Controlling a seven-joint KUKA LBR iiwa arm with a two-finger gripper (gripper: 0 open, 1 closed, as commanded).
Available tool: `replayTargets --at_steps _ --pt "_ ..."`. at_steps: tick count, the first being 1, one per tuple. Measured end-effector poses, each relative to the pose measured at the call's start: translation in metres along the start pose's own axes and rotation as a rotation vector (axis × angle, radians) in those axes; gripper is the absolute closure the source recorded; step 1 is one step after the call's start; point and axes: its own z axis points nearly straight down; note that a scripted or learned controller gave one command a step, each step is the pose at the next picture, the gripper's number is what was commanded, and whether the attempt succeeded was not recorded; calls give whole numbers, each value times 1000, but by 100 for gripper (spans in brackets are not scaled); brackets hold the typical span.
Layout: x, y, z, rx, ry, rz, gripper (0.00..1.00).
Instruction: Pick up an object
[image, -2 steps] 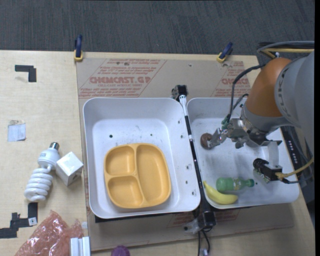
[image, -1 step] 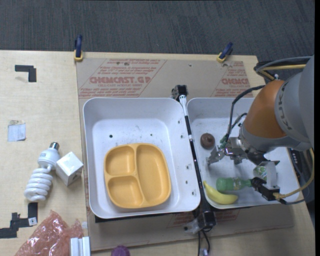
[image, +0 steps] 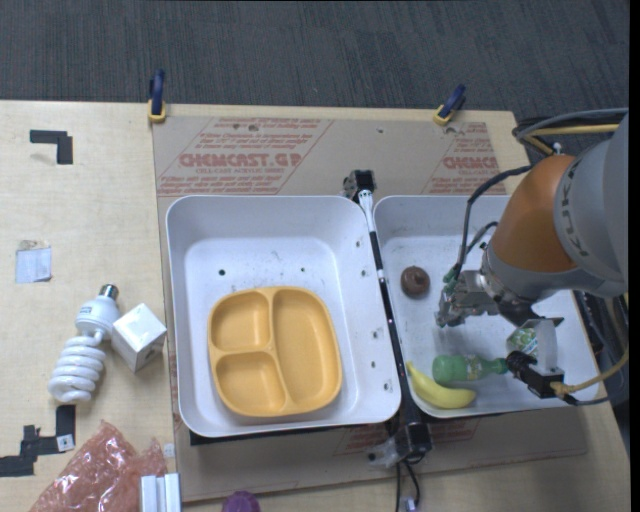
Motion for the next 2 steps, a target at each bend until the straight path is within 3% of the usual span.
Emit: replayTargets --at_steps 1,2 --pt "0 0 0 0 0 0 0" --pt "-2 -51 10 2 1 2 0"
